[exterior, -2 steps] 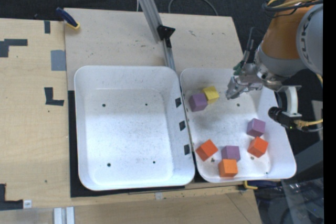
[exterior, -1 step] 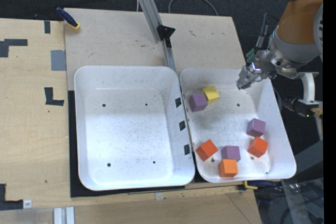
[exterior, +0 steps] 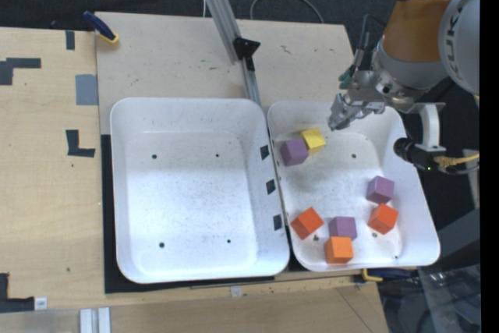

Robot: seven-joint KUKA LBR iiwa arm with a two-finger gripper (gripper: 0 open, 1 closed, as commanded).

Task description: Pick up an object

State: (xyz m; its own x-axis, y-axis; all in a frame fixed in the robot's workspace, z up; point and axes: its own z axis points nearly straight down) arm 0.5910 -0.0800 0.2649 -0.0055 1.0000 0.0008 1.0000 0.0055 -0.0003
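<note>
I am holding the gripper [exterior: 341, 121] just beside the yellow block [exterior: 313, 139]; I cannot tell how it is set. I am aiming to centre over that block, clear of the purple block [exterior: 293, 151] touching it.

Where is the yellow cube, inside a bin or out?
Inside: the yellow cube lies on the right bin's floor, touching a purple cube.

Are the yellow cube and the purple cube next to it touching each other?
Touching. In the camera view, the yellow cube sits against the upper right corner of the purple cube in the right bin, with no white floor visible between them.
</note>
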